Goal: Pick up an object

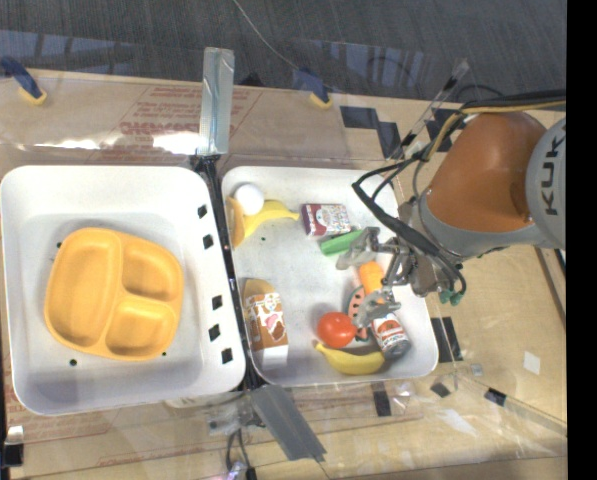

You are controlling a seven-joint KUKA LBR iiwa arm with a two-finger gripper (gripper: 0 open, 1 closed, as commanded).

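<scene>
The right bin (308,183) holds several small items. A red tomato (335,328), a yellow banana (350,361) and a small can (390,336) lie at its front right. My gripper (370,300) hangs low over that corner, just above the tomato and the can, with an orange piece (373,271) right beside it. A green piece (339,240) and a maroon and white carton (324,218) lie further back. A brown snack box (263,320) rests along the left wall. A white ball (248,200) and a yellow fruit (270,215) sit in the back left corner.
The left bin (28,198) holds a yellow divided plate (113,293). The arm's orange band (483,173) and its cables hang over the right bin's right rim. A clear sheet taped to the bench surrounds both bins.
</scene>
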